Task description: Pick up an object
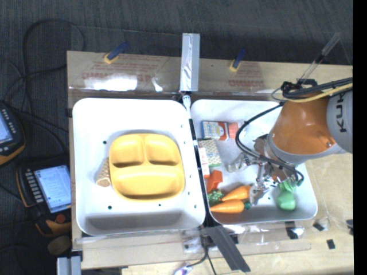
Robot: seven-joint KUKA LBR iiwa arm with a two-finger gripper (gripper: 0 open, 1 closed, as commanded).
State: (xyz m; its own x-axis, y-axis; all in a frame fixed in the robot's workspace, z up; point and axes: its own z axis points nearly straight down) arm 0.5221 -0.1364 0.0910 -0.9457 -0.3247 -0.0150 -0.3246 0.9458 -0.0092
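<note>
Partly, the arm (pixel 304 128) hides the right bin (pixel 312 211).

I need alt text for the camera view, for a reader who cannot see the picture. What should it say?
A grey and orange robot arm reaches into the right bin, its gripper just above two toy carrots and beside a green toy. The left bin holds a yellow divided tray.

Place: robotics lab
Floor: dark grey office carpet (pixel 86 10) beyond the bench (pixel 143 67)
Rig: two white bins (pixel 83 153) fixed side by side, left of the jaws
Gear: handheld control pendant (pixel 8 130) and loose black cables (pixel 40 44) lying far left
</note>
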